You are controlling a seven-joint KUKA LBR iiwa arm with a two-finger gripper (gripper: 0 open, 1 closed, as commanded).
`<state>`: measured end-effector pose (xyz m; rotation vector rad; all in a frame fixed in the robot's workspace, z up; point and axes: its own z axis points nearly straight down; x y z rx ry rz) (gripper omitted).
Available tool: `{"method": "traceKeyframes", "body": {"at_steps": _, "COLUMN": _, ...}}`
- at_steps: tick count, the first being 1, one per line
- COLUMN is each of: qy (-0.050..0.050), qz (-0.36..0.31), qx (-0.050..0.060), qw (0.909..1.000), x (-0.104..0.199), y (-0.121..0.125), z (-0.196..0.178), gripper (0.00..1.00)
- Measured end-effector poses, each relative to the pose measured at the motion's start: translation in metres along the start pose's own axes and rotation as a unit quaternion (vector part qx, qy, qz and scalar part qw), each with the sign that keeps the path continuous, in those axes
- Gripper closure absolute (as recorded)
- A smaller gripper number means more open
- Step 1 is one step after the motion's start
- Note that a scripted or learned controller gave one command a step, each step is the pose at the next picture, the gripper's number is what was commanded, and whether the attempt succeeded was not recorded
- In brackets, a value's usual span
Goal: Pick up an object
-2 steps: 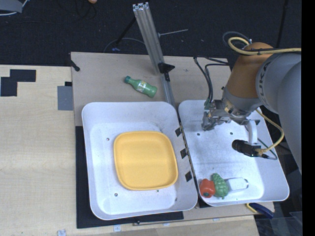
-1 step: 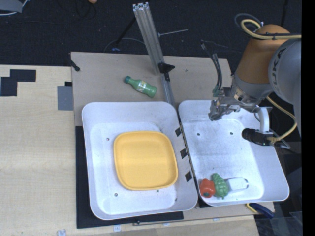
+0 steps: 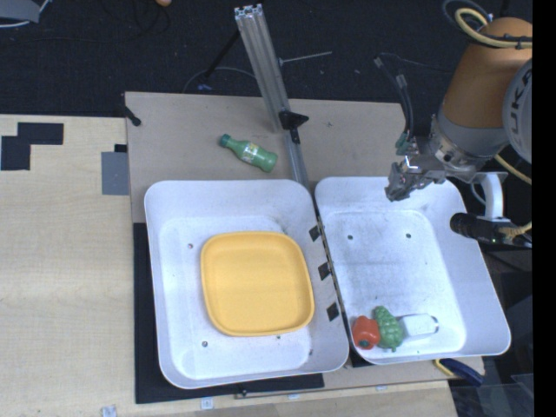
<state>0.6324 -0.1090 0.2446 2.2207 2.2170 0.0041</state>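
Observation:
A yellow square plate (image 3: pixel 256 281) lies flat in the left bin (image 3: pixel 174 207). At the near edge of the right bin (image 3: pixel 469 285) sit a small red toy (image 3: pixel 366 331), a green bumpy toy (image 3: pixel 388 327) touching it, and a white piece (image 3: pixel 420 324) beside them. My gripper (image 3: pixel 401 186) hangs over the far rim of the right bin, well away from these toys, and I see nothing between its fingers.
A green bottle (image 3: pixel 248 152) lies on the bench behind the left bin. A metal rail (image 3: pixel 271 68) slants up from between the bins. The grey arm with its orange band (image 3: pixel 486 68) comes in from the upper right.

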Motion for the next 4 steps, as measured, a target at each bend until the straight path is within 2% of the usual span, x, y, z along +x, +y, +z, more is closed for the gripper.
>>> {"method": "traceKeyframes", "body": {"at_steps": 1, "qy": 0.0, "qz": 0.0, "qx": 0.002, "qw": 1.0, "x": -0.001, "y": 0.0, "z": -0.009, "gripper": 1.0}}
{"method": "traceKeyframes", "body": {"at_steps": 3, "qy": 0.001, "qz": -0.003, "qx": 0.002, "qw": 1.0, "x": 0.103, "y": 0.006, "z": -0.017, "gripper": 1.0}}
{"method": "traceKeyframes", "body": {"at_steps": 4, "qy": 0.001, "qz": -0.002, "qx": 0.003, "qw": 1.0, "x": 0.161, "y": 0.013, "z": -0.002, "gripper": 1.0}}
